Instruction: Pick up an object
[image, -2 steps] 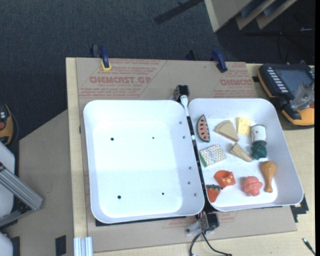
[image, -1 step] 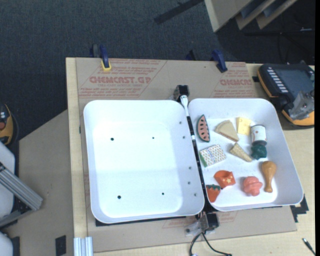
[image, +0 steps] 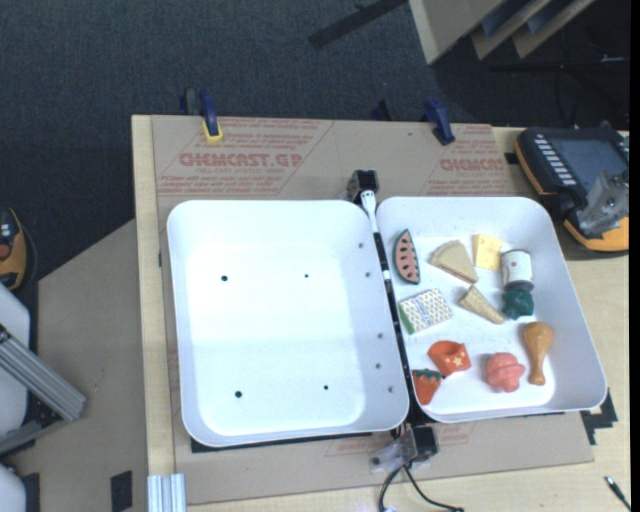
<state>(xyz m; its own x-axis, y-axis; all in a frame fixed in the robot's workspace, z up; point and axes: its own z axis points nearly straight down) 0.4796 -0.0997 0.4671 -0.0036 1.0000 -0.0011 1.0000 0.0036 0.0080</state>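
Pincer state: can't tell from this feed, so I assume nothing and plan the approach from the right.

All candidates sit in the right bin; the left bin holds none.

Best target in my judgement: the drumstick. It's nearest the right wall, lies roughly lengthwise, and has a narrow shaft to close across. The pink lump is just beside it, so I'd come down on the shaft's upper half, jaws across the short axis.

Fallback: the red pepper, with some bare floor around it, though the small red piece sits close at the lower left.

Avoid:
- The white can and dark green piece are touching or nearly so, and the cheese block is just beside them. Crowded.
- The watermelon slice hugs the divider wall, leaving no jaw clearance.
- The wedges and patterned block look flat, so they'll likely slip.

Descend vertically, centre first, close only at floor height.
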